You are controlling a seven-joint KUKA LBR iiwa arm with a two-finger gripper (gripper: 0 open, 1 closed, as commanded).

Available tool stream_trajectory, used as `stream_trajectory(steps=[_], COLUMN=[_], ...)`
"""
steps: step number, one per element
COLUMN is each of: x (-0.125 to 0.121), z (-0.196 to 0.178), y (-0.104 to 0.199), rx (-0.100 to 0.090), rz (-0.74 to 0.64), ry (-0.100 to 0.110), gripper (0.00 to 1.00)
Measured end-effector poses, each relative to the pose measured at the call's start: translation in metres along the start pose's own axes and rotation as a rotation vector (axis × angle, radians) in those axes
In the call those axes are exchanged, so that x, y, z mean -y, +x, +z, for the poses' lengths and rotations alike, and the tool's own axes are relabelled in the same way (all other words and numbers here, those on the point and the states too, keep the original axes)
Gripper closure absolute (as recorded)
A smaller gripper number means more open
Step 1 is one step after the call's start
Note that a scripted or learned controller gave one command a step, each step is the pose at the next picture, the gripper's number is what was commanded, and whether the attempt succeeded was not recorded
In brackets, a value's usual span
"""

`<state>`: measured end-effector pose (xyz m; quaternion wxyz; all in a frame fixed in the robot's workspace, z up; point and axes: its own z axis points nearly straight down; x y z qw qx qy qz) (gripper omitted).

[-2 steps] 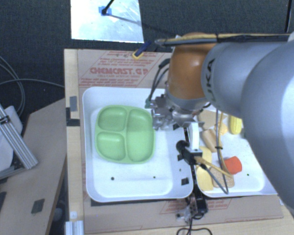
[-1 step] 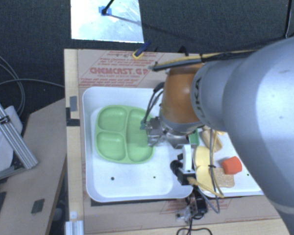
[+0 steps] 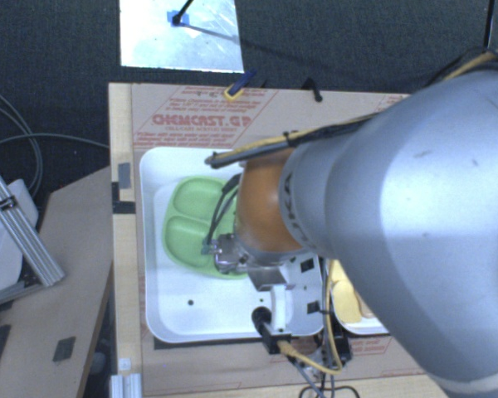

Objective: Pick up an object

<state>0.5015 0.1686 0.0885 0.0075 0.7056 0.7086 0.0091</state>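
A green two-lobed object (image 3: pixel 189 222) is seen lying in the left bin (image 3: pixel 162 305), near its left wall. Its long axis is laid parallel to that wall. The gripper is hidden beneath the arm (image 3: pixel 382 222); its state cannot be told.

Dark textured carpet floor (image 3: pixel 50 40) lies beyond the pale wooden tabletop (image 3: pixel 120 222). A shiny silver square sheet (image 3: pixel 183 23) rests on it up past the claw. Black cables (image 3: pixel 33 139) and aluminium framing rails (image 3: pixel 17 222) lie far left.
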Motion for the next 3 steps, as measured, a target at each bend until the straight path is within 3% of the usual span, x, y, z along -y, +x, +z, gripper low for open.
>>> stream_trajectory(steps=[1, 2, 3], x=[-0.092, -0.122, 0.007], z=[-0.129, -0.123, -0.139], y=[0.018, 0.062, 0.057], rx=[-0.003, -0.001, 0.001], rz=[-0.001, -0.002, -0.002], ry=[0.001, 0.018, 0.031], gripper=[1.0, 1.0, 1.0])
